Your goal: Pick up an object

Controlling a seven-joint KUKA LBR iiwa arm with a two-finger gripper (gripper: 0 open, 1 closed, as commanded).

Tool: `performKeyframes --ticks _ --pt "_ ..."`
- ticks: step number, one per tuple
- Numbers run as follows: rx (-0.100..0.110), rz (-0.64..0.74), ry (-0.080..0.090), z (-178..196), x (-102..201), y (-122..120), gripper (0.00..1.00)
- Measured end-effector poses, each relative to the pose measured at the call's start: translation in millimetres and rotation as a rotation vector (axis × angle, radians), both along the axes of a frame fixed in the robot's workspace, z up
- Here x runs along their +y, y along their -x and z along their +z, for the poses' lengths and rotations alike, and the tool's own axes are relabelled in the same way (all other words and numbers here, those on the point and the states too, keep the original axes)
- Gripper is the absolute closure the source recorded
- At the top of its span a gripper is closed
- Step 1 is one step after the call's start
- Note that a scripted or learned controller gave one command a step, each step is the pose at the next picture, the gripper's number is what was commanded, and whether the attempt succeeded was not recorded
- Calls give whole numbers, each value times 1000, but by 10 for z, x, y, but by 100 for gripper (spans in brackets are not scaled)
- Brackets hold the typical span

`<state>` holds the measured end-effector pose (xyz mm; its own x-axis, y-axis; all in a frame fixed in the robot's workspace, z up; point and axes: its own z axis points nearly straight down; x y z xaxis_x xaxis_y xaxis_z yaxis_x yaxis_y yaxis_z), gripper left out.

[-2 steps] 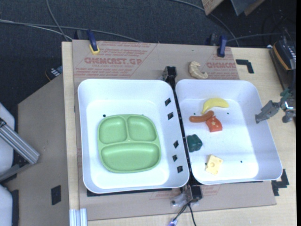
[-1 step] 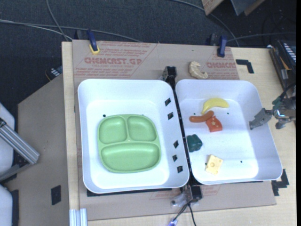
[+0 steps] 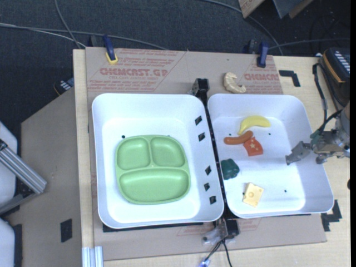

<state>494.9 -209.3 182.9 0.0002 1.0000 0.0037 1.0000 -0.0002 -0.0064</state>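
Here we are looking at a cluster of small things in the right bin [image 3: 289,107], right of the frame's centre: a yellow banana [image 3: 255,122] lying just above a red sausage [image 3: 238,139], which is touching a small red piece [image 3: 254,147], with a dark green lump [image 3: 229,168] near the bin's left wall and a yellow cheese block [image 3: 253,194] below. The gripper [image 3: 296,156] is hanging at the bin's right side, well apart from all of them; we cannot tell how far its pincer is spread, and nothing is showing between its tips. We are judging the main risk to be a miss: the pieces are small and low, so a descent slightly off could close on bare floor, and the crowded banana, sausage and red piece could be nudging one another aside. The green lump against the wall is leaving little room for a finger. Outward, the left bin [image 3: 105,110] is holding a green divided plate [image 3: 152,169]; both bins are sitting on a cardboard-covered bench [image 3: 83,149], clamped at the top, with a pale toy [image 3: 234,83] lying on it and cables trailing over dark floor at the upper left.
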Motion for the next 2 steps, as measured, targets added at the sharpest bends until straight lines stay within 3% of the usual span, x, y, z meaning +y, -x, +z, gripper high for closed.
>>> performKeyframes --ticks 1,2 --pt "1 0 0 -632 -14 30 0" --pt "-7 0 3 -483 -21 11 100"
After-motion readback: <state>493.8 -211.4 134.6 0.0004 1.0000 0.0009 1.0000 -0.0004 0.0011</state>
